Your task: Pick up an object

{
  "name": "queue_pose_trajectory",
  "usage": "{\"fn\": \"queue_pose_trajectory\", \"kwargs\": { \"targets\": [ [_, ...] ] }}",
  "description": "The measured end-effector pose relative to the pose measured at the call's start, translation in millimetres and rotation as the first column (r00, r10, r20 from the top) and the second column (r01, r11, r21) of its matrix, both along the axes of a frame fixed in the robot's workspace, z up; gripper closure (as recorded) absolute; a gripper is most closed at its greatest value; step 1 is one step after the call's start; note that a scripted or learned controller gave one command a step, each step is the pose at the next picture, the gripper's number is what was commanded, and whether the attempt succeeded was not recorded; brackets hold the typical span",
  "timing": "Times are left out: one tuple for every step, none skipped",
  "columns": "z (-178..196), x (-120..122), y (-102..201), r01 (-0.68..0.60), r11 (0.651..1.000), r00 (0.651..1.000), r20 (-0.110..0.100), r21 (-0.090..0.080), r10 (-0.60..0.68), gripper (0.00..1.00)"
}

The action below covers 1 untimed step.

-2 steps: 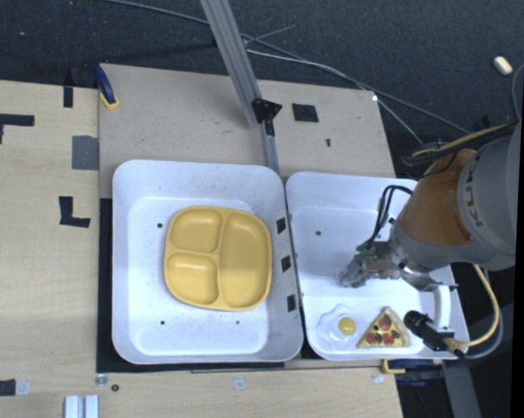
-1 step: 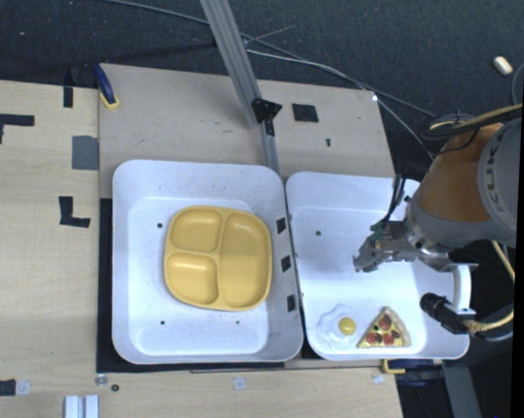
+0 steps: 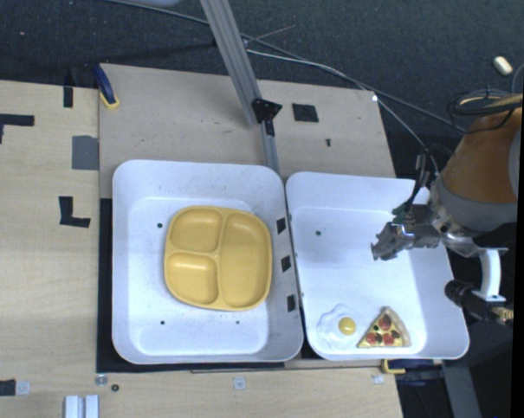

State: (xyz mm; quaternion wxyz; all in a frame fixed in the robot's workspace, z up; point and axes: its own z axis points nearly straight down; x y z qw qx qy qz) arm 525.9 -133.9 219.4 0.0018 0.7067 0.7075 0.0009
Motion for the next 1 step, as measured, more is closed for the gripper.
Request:
{"fn": "queue_pose_trajectory", "kwargs": {
  "targets": [
    [53.0, 1.1, -0.1, 0.000, 1.000, 1.000, 0.001, 0.000, 0.000, 1.00]
  ]
}}
